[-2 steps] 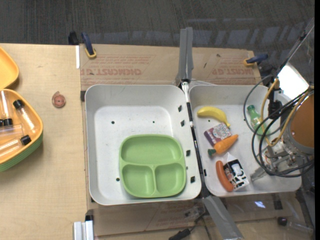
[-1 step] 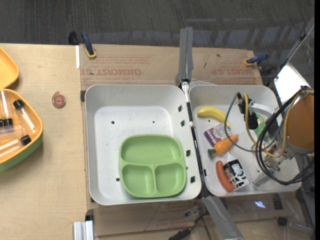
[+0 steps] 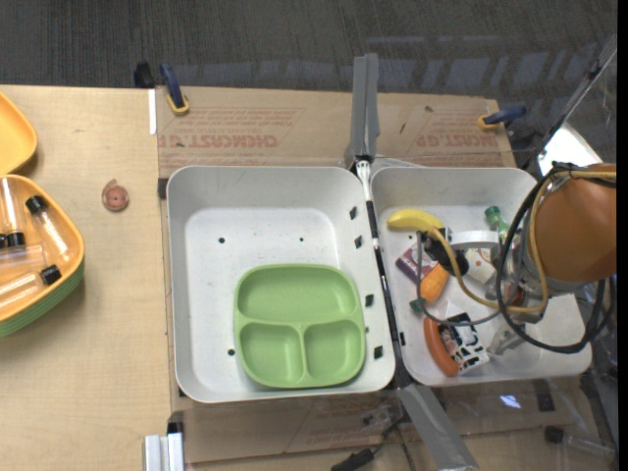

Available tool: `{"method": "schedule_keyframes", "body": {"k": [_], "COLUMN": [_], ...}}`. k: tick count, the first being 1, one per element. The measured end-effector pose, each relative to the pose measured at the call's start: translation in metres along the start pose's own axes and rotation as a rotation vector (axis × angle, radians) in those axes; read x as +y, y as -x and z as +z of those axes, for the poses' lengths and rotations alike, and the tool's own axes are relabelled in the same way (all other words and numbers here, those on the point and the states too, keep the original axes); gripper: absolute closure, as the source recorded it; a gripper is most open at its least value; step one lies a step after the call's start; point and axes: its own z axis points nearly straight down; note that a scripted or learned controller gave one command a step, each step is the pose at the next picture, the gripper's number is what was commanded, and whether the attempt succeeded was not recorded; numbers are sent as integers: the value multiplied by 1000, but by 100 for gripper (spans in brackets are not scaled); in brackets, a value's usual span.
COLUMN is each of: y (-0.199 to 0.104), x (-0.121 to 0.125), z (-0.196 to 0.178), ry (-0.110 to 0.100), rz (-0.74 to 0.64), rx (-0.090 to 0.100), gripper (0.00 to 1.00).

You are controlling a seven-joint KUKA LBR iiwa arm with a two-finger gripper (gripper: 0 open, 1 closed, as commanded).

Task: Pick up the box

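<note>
A: State the box's position and heading.

B: The box (image 3: 409, 261) lay in the right bin (image 3: 549, 366), near the left wall, below a banana (image 3: 416, 221) and just beside an orange item (image 3: 433, 284). It sat tilted. Clutter overlapped it, so its long axis could not be read.

A: Appearance?

B: Small, purple, with a pale patch on the face.

A: Gripper status?

B: The gripper (image 3: 508, 338) sat low on the bin's right side, behind looped cables (image 3: 512, 292), well apart from the box. Its state could not be determined.

A: Surroundings?

B: Nearest, a green tray (image 3: 299, 324) lay in the left bin (image 3: 196, 263). Both bins rested on cardboard (image 3: 255, 130), clamped at the far edge. A wooden table (image 3: 88, 361) stood to the left. Beyond lay dark flooring (image 3: 294, 18).
</note>
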Motion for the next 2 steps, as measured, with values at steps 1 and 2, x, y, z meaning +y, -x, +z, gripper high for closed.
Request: {"method": "schedule_keyframes", "body": {"k": [1,2], "y": [19,19], "x": [-127,-127], "z": [-99,-106], "ry": [0,-3], "rz": [-50,-42], "rx": [-2,-9], "gripper": [0,100]}}
